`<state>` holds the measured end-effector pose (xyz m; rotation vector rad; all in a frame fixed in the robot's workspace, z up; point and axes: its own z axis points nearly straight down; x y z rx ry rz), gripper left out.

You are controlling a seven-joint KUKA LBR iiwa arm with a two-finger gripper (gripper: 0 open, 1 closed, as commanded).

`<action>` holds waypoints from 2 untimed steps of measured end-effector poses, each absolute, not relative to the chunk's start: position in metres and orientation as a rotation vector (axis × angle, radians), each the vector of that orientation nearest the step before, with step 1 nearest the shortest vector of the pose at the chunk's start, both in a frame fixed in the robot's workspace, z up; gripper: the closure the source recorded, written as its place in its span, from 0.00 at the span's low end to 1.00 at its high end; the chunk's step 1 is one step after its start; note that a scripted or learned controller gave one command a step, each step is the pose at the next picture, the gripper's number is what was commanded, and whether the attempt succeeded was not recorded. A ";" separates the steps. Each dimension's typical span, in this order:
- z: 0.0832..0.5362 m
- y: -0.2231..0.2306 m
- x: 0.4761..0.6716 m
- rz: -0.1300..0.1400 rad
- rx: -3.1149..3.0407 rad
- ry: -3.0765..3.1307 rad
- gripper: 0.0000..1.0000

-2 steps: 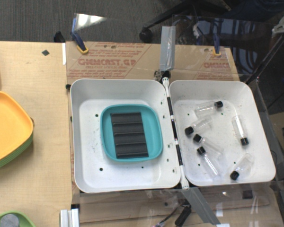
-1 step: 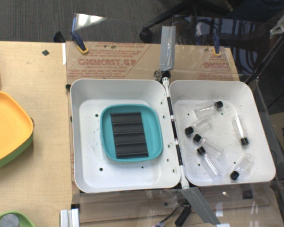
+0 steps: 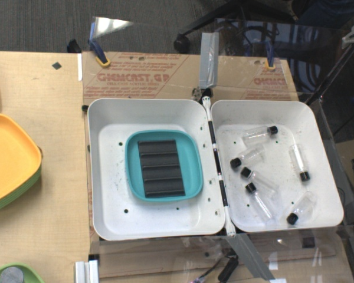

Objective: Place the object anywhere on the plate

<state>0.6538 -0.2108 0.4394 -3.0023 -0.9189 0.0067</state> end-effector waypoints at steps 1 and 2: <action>0.439 -0.221 0.647 0.009 -3.056 -0.721 0.00; 0.440 -0.222 0.649 0.006 -3.095 -0.533 0.00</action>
